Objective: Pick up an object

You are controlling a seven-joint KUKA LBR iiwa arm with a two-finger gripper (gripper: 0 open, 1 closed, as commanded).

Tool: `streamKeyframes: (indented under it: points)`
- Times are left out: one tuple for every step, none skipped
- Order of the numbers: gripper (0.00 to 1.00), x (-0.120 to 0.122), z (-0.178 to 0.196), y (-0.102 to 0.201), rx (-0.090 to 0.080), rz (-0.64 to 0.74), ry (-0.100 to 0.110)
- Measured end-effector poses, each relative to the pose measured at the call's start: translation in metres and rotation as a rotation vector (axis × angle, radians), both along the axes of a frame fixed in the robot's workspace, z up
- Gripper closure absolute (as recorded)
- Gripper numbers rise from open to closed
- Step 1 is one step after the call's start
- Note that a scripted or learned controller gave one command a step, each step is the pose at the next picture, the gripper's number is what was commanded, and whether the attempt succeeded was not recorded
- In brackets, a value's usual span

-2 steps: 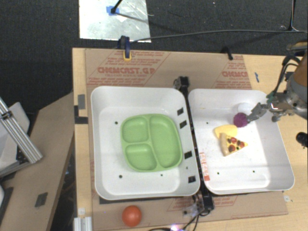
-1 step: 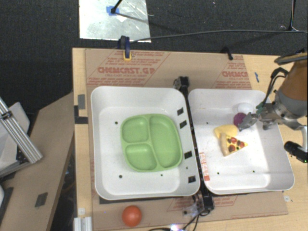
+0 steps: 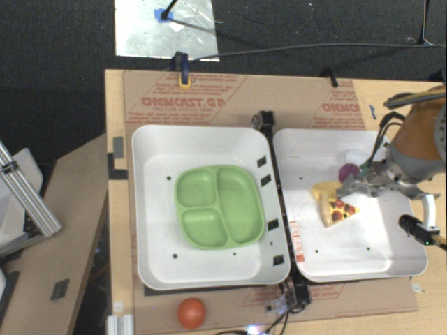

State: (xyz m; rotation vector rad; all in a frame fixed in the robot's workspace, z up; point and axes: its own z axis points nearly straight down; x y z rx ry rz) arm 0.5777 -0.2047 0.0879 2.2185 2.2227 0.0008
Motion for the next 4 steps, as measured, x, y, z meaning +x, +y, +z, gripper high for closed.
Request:
streamKeyframes:
  points:
    - [1.00,0.001,0.013,0.000,-0.001,0.000,-0.004]
    - [1.00,0.008,0.067,0.008,-0.001,0.003,-0.004]
    - [1.00,0.005,0.131,0.009,-0.002,0.003,-0.007]
    - [1.00,0.007,0.176,0.003,-0.002,0.003,-0.005]
